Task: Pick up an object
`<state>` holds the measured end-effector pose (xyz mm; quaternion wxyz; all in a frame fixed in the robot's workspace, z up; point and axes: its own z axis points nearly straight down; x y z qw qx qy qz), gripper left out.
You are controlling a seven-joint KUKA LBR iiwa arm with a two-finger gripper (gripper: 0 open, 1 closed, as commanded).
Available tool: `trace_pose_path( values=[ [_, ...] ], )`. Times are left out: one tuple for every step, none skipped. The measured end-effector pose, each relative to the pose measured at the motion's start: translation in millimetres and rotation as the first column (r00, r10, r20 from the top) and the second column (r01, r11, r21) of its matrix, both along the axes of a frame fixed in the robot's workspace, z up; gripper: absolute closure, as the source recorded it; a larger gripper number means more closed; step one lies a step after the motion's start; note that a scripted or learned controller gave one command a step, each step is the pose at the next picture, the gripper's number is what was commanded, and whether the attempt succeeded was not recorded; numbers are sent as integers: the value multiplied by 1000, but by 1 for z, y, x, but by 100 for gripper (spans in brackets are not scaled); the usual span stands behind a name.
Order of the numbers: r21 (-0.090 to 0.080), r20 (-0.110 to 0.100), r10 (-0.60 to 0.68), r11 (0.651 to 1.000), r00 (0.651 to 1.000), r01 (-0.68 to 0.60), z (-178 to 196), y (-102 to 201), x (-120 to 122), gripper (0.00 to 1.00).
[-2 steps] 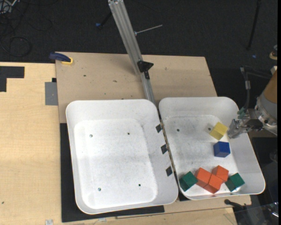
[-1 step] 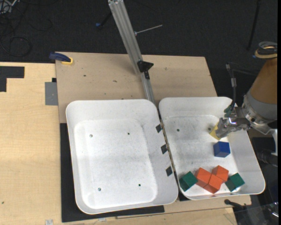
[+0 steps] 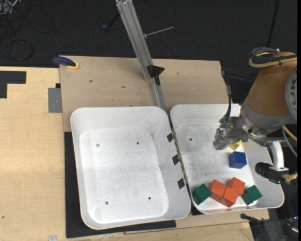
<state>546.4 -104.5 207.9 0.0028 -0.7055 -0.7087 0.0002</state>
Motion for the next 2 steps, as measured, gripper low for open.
trace_pose_path(
  values=[
    [0, -1, 0, 1000, 1000, 0, 1, 51, -7, 100],
    [0, 0, -1, 1000, 1000, 1, 5, 96, -9, 100]
  ],
)
